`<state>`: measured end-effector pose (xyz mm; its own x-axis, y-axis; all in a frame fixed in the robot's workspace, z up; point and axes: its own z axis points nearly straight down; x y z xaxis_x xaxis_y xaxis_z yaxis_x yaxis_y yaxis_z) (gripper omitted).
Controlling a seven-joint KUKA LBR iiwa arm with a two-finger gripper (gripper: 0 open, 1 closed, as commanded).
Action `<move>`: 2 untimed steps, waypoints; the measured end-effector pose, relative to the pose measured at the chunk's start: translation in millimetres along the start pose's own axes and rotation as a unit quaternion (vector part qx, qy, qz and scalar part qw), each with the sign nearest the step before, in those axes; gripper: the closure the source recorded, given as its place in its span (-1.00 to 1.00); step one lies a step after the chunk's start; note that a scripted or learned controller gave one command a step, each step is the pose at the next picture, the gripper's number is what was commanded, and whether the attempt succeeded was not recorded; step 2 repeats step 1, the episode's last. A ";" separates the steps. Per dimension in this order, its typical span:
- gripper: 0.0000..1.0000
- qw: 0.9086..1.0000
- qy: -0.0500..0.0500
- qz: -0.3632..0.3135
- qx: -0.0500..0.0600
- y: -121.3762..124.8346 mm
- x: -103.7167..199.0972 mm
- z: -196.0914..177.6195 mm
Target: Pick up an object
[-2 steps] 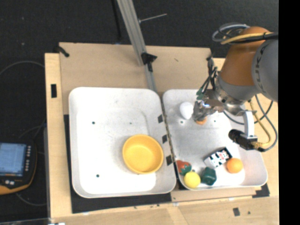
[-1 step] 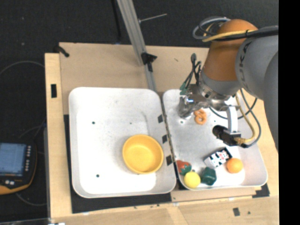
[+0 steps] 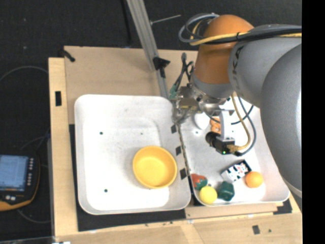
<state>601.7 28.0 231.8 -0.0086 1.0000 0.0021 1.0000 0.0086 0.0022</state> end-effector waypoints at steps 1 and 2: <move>1.00 1.000 -0.001 0.001 0.000 5.2 42.2 -1.7; 1.00 1.000 -0.001 0.001 0.000 5.2 42.2 -1.7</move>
